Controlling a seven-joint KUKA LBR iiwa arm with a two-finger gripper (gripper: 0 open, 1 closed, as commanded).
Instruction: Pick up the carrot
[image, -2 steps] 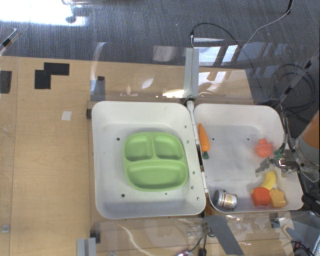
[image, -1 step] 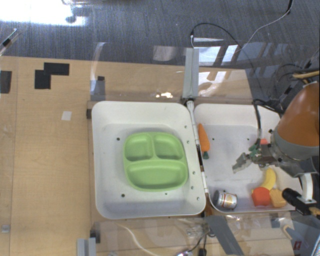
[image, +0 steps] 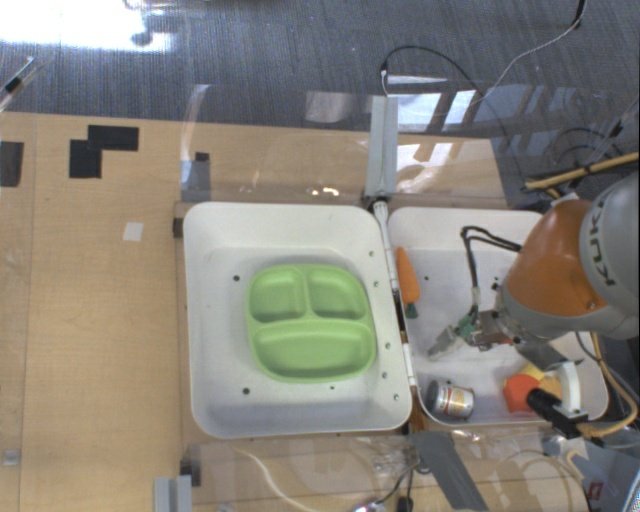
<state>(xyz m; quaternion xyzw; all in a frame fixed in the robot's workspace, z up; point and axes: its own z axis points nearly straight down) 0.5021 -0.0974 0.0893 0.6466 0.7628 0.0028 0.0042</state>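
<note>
Worktop (image: 90, 330) carries two white bins side by side. Left bin (image: 215, 300) contains a green divided plate (image: 310, 322), lying flat at its centre. Right bin (image: 430, 235) contains the carrot (image: 406, 278), lying lengthwise against the bin's left wall, toward the far side, green end nearest the camera. The pincer (image: 447, 340) sits over the middle of the right bin, just right of the carrot and apart from it; whether it is open or closed cannot be told, and nothing is seen in it. A metal can (image: 452, 400) and an orange and yellow object (image: 525, 388) lie along the near side.
</note>
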